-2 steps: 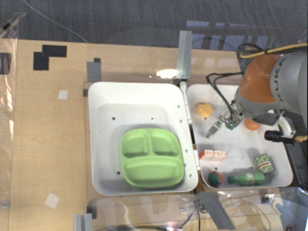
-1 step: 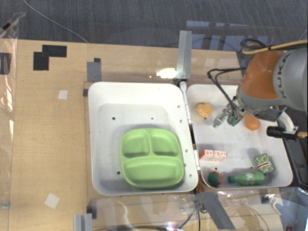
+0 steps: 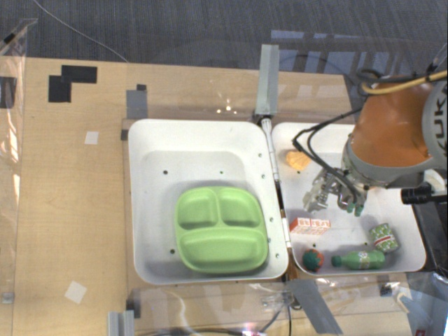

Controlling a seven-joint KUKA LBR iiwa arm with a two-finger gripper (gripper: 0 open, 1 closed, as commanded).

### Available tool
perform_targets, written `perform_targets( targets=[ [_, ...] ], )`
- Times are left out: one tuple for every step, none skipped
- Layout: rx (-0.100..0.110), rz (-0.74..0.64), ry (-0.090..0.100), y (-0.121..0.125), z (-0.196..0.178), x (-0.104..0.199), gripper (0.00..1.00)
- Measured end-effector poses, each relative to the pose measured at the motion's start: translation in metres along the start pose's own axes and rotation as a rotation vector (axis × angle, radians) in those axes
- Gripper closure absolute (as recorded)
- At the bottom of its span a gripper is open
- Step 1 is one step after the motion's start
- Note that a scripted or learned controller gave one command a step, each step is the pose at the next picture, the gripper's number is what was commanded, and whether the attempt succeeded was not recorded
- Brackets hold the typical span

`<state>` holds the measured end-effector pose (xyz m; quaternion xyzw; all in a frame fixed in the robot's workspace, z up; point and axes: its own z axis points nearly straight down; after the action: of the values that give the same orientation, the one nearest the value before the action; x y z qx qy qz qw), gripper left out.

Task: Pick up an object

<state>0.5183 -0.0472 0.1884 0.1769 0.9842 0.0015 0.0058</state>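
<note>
I see the gripper (image 3: 334,199) hanging over the right bin (image 3: 413,257), mid-right of the frame, fingers spread and pinching nothing. Just below it lies a red-and-white packet (image 3: 310,225); a green bottle (image 3: 359,259) lies along the bin's lower edge. A green tray (image 3: 220,228) sits in the left bin (image 3: 150,187).

We're over a pale wooden bench (image 3: 63,208) with black tape marks (image 3: 70,81); beyond its far edge, dark grey carpet (image 3: 175,12) crossed by 1 thin cable (image 3: 70,26).
</note>
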Motion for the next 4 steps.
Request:
perform_targets(
  targets=[
    [0.005,0.557,0.008,0.048,0.004,0.035,1.00],
    [-0.001,-0.056,0.002,0.093,-0.046,0.065,1.00],
    [-0.001,-0.514,0.002,0.099,-0.079,0.064,1.00],
    [0.001,-0.944,0.010,-0.024,0.004,0.019,1.00]
  ],
)
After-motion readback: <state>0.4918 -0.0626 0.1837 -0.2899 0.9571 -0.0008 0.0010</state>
